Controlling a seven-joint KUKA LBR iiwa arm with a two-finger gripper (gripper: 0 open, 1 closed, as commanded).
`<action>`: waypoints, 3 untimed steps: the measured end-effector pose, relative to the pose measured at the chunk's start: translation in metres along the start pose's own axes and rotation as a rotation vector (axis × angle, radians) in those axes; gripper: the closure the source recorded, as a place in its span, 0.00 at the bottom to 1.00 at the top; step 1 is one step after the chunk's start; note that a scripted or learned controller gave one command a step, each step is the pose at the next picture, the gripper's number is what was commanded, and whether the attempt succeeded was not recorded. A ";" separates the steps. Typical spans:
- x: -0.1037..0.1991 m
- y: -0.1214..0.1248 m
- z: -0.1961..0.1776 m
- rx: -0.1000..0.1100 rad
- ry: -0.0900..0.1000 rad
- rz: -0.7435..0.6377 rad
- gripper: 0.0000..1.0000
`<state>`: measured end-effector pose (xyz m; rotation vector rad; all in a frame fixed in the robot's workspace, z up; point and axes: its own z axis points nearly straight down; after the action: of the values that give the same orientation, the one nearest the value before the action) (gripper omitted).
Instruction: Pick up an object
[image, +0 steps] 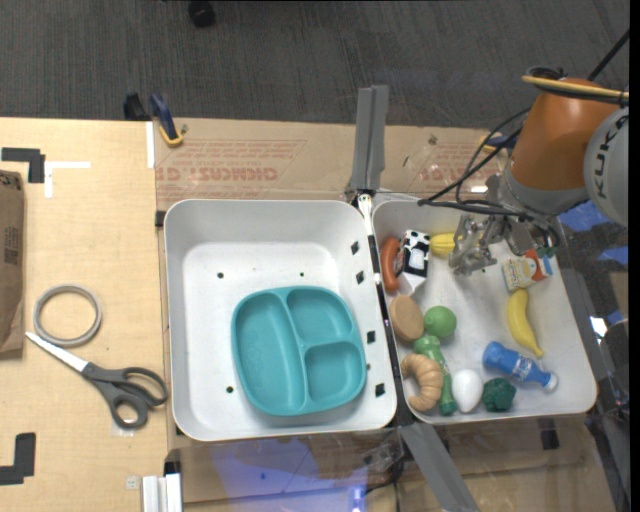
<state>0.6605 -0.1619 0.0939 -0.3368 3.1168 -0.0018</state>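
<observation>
The right bin (575, 330) holds several toy foods. Among them are a yellow banana (520, 320), a blue bottle (518, 365), a green ball (440, 322) and a brown bread roll (406, 318). A croissant (425, 380), a white egg (466, 385) and a broccoli piece (498, 393) lie along the front. A red sausage (388, 265) and a black-and-white item (415, 250) sit at the back left. My gripper (472, 250) hangs low over the bin's back, between a small yellow piece (441, 242) and a small carton (527, 270). Nothing is visibly held.
The left bin (200, 250) holds a teal divided plate (300, 350). Scissors (110, 380) and a tape roll (67, 313) lie on the wooden bench at the left. A grey bar (370, 140) stands behind the bins' shared wall. Cables trail off the arm at the right.
</observation>
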 end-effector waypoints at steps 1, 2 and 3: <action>0.002 -0.015 -0.231 0.000 0.000 0.002 1.00; 0.002 -0.015 -0.231 0.000 0.000 0.002 0.00; 0.009 -0.043 -0.123 -0.001 0.002 0.036 0.00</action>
<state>0.6599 -0.2059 0.2166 -0.2811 3.1243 -0.0001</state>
